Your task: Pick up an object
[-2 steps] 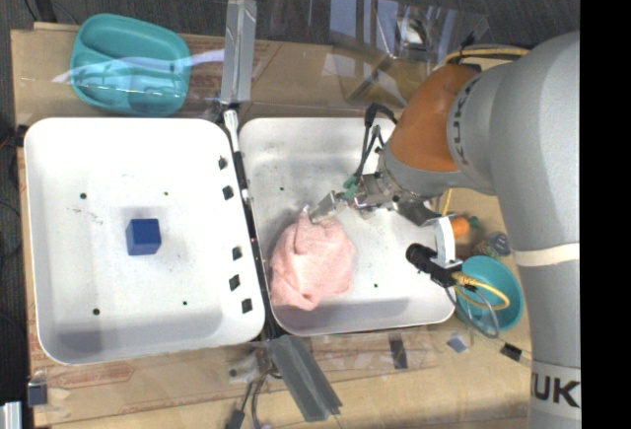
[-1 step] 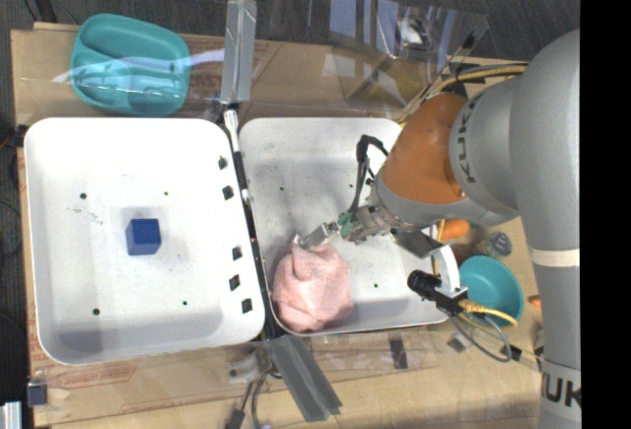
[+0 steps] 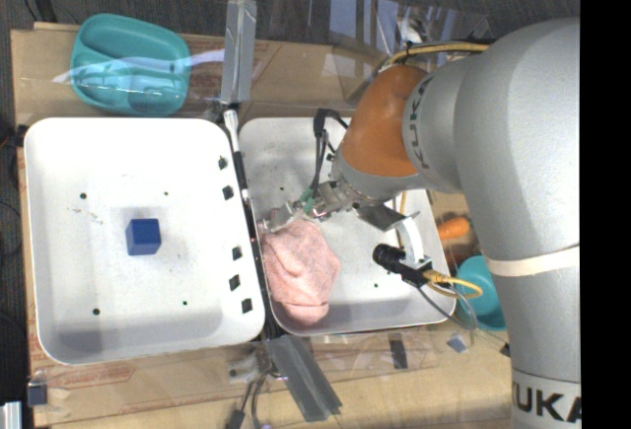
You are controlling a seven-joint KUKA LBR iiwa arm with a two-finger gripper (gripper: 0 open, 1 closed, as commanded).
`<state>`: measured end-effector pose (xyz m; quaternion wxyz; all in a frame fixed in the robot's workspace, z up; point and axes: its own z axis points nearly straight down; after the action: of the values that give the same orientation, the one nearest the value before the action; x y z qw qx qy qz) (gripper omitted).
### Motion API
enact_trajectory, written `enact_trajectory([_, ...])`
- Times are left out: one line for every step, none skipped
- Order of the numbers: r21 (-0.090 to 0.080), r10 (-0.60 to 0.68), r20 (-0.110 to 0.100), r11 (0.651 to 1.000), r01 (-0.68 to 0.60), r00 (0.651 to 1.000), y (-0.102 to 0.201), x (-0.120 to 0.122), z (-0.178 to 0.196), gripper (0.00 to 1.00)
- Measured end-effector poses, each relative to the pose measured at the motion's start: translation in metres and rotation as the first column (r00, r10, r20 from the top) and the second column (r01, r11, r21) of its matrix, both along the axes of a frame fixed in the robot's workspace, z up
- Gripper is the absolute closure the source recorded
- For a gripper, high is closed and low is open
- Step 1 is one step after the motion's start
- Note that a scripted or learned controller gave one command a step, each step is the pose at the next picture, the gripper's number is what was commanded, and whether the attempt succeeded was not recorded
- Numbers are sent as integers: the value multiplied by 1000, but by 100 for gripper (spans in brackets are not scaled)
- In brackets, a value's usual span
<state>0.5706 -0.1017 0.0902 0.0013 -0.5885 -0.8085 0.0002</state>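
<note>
Gripper was seen low in the right bin, at the top edge of a pink cloth; contact could not be judged, nor the opening; the cloth lay bunched against the bin's left wall; a blue cube sat in the left bin; a teal container was noted beyond.

Black letters "KUK" readable on grey arm base at lower right of camera view; word cut by frame edge. Second black lettering runs vertically along grey arm link, just beside orange band; seen at slant, reads roughly "KUKA", not sharp enough to confirm every letter. No other readable text, numbers or signs on bins, tabletop or objects.
</note>
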Motion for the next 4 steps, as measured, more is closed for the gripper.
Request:
enact_trajectory([0,2,2,1000,-2,1000,-25,-76,1,0])
enact_trajectory([-1,-75,0,997,75,997,6,-35,0,0])
enact_trajectory([0,-70,-5,998,70,998,6,-35,7,100])
enact_trajectory([-1,-69,-5,998,69,998,6,-35,7,0])
